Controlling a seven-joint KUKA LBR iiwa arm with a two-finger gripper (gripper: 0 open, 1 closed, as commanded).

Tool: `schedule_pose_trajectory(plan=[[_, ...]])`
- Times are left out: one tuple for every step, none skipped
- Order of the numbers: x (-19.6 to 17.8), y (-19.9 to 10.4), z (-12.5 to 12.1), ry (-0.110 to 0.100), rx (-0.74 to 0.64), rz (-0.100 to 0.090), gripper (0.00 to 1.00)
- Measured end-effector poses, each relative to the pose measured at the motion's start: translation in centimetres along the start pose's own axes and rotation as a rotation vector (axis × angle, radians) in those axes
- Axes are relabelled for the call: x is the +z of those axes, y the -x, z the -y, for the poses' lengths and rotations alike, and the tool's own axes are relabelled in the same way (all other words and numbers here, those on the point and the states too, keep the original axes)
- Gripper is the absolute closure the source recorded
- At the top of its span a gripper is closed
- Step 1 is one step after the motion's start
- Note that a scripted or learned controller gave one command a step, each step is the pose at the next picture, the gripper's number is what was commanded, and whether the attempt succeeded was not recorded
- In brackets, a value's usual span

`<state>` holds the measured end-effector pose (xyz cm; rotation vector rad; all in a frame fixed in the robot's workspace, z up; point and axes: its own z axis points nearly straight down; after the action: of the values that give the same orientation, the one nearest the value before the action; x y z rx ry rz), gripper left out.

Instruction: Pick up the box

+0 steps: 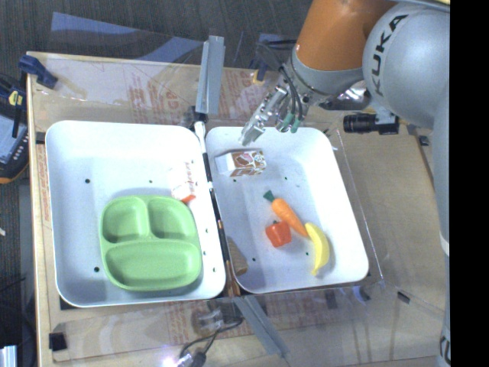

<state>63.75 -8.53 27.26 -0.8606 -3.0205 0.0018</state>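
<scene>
The box (pixel 243 163) is a small brown-and-white carton lying on its side near the far left corner of the right bin (pixel 348 205). My gripper (pixel 269 131) hangs over the bin's far rim, a little beyond and to the right of the box and apart from it. Its fingers (pixel 252 131) are spread open with nothing between them. The grey arm with its orange band (pixel 336 21) reaches in from the upper right.
In the right bin lie a carrot (pixel 287 213), a red piece (pixel 278 234) and a banana (pixel 318 248). The left bin (pixel 69 197) holds a green divided tray (pixel 151 243) and a small white-and-orange packet (pixel 183 183).
</scene>
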Motion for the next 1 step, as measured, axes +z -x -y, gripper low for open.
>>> schedule_pose_trajectory(plan=[[0.00, 0.02, 0.04, 0.000, 0.000, 0.000, 0.00]])
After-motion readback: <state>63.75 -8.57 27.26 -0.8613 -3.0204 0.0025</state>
